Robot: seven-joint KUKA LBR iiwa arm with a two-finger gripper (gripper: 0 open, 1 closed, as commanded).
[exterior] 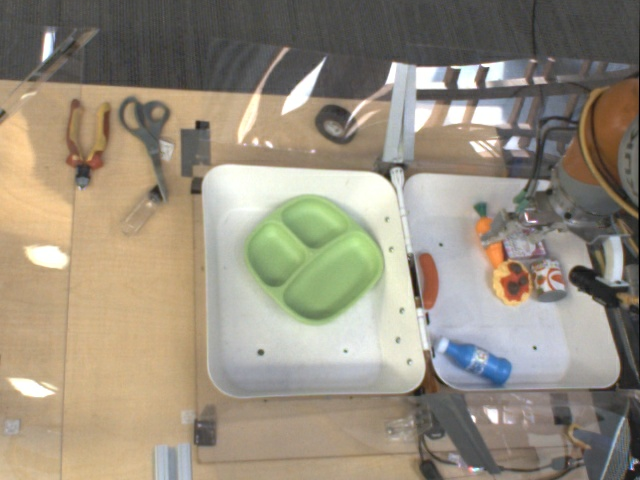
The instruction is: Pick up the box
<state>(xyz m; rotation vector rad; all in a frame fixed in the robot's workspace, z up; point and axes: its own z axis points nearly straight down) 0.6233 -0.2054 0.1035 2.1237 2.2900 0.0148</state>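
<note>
The grey arm with its orange band leans in from three o'clock over the right-hand shallow white plastic bin (600,373), and its end effector (528,230) hangs among a cluster of small items at the bin's upper centre; I cannot tell how its grip is set. The small glossy printed box (547,281) lies just at five o'clock from it, touching a soft orange-and-yellow toy (512,283). A smooth blue plastic bottle (477,361) lies at seven o'clock; the left-hand white bin (230,368) carries a moulded green divided plate (315,258).
</note>
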